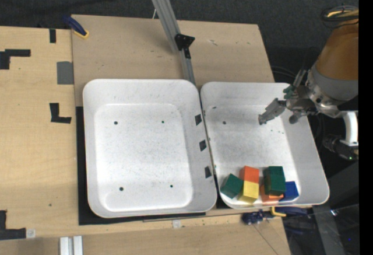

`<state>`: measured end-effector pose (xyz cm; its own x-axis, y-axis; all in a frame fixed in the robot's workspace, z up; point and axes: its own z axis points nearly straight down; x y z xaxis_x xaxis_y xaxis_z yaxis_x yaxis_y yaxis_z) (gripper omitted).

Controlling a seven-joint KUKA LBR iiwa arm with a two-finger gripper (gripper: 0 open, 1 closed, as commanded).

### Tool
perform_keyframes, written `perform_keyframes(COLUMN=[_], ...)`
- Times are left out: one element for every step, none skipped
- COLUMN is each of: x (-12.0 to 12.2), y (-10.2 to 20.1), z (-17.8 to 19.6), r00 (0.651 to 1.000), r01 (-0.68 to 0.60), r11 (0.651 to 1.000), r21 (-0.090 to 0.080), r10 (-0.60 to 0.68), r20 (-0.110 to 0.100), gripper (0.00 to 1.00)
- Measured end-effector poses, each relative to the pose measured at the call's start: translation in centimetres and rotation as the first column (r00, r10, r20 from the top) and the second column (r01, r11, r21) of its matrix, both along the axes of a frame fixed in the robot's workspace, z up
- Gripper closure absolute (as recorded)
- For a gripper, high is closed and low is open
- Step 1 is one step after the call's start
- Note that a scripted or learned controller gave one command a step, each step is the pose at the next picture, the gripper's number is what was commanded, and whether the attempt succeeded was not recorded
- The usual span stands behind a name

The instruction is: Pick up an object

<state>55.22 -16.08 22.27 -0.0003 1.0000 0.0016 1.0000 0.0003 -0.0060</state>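
Several unlabelled coloured blocks (259,184) in right bin (233,108), hand (282,112) above.

Small coloured blocks (259,184) lie clustered together at the near end of the right bin (233,125). Green, orange, yellow, dark green and blue ones touch or overlap.

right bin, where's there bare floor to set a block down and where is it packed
Right bin: bare from its far rim down the middle, under the gripper. Packed at the near edge, where the green block, orange block, yellow block, dark green block and blue block cluster.
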Motion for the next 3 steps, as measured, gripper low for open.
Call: perform_keyframes(x=[0.1,-0.6,-1.7], y=[0.0,0.9,1.3], z=[0.3,-5.1,-10.3], r00=[1.000,1.000,1.000], r01=[-0.002,-0.001,0.000], r11=[1.000,1.000,1.000], r21=[-0.001,-0.001,-0.001], r10=[0.002,0.001,0.000], r20=[0.004,-0.001,-0.002], gripper=[0.00,0.00,0.00])
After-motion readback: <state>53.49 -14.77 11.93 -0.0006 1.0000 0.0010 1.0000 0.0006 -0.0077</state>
